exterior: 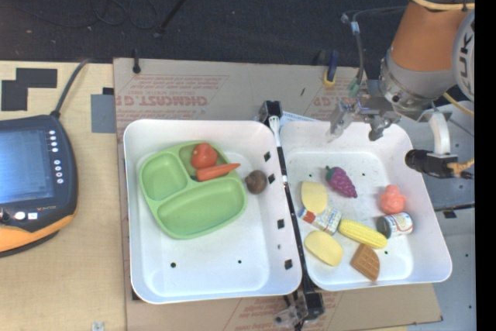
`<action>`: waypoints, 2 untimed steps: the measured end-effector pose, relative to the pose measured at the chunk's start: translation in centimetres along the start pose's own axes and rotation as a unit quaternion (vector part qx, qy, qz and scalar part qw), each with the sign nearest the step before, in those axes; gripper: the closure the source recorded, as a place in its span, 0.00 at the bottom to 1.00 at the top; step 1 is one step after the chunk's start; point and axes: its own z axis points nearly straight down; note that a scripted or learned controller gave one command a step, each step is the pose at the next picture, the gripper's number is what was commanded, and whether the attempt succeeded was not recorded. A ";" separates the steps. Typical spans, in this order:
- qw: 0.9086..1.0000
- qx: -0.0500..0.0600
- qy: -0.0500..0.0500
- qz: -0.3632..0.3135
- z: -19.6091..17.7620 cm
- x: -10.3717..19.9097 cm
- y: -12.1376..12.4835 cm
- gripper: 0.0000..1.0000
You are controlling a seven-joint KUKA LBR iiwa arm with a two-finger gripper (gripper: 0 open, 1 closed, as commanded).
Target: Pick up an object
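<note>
Claw hangs released above the grapes; best to drop straight, centre over them, then clench.

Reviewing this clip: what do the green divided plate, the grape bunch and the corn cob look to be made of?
Green divided plate: likely moulded plastic, smooth, with a soft sheen on its rims. Grape bunch: probably toy plastic or rubber, matte purple, lumpy. Corn cob: likely toy plastic, uniform yellow; texture too small to tell.
</note>
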 end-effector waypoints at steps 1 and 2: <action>1.000 0.005 0.001 0.000 8.3 0.8 -3.9 0.00; 1.000 -0.002 0.000 0.000 17.2 -0.6 -4.2 0.00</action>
